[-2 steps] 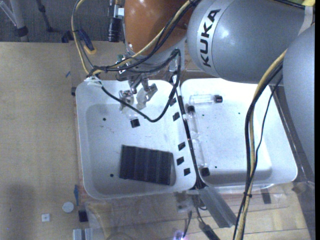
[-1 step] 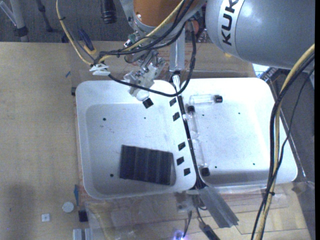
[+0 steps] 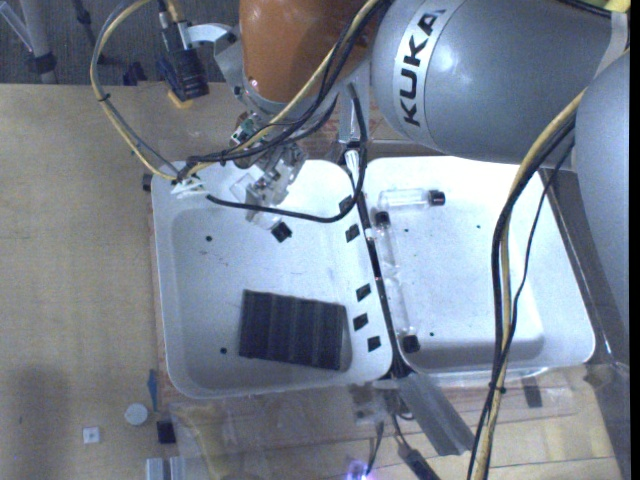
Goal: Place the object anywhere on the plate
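A dark ribbed rectangular plate lies flat in the front part of the left bin. My gripper hangs over the far end of that bin, well behind the plate, with cables looped around it. A small black piece sits just below the gripper; I cannot tell whether it belongs to the gripper or is a loose thing. A clear tube with a black cap lies at the back of the right bin, away from the gripper.
The arm's orange band and grey body cover the top of the view. A second clear piece lies along the divider between the bins. Black cable droops across the left bin's back. Small parts lie on the bench at front left.
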